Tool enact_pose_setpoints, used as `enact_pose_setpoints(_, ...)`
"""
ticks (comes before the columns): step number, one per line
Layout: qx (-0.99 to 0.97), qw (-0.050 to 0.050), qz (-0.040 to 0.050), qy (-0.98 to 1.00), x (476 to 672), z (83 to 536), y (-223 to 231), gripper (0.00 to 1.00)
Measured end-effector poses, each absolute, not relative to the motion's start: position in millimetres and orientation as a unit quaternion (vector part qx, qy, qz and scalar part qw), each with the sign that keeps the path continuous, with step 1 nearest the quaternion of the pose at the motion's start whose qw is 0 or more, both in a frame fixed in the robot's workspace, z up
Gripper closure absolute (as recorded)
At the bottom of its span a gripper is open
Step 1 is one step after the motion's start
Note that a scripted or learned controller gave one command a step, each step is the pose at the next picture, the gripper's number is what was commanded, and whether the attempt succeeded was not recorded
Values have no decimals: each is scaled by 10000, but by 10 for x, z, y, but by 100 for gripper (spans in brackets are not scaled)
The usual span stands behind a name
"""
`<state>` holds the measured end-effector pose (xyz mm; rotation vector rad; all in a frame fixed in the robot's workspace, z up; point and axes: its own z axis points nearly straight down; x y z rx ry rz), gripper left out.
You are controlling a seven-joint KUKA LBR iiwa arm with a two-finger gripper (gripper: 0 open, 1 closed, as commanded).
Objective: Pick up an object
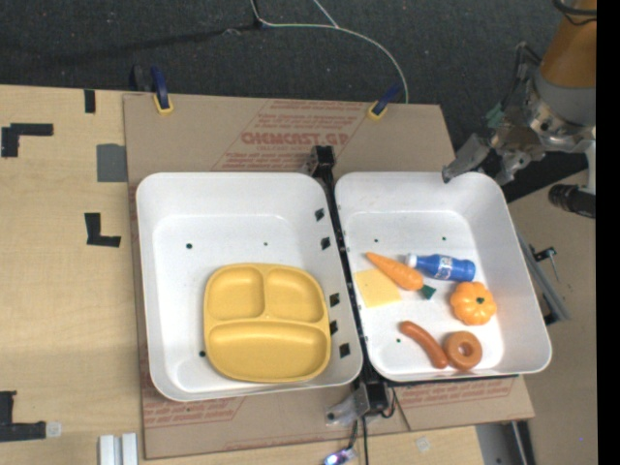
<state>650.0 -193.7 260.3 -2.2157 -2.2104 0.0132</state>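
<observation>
Camera view: yellow tray in left bin.

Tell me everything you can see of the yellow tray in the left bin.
The yellow tray is a rounded-corner plate of matte plastic by its look, with three compartments: two small ones at the far side, one wide one nearest the camera. It lies flat, right way up, on the floor of the left bin, toward its near right corner. Nothing lies in it.

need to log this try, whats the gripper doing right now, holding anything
gripper: above the far right corner of the right bin, nothing between its fingers; open or shut cannot be told.
</observation>
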Motion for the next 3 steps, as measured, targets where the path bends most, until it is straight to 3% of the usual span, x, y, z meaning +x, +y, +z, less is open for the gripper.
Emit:
enact_pose_setpoints(1,-7065,3,6,-7077,6524,2688,-1929,0)
enact_pose_setpoints(3,-7066,26,27,-7076,6430,1421,-1886,0)
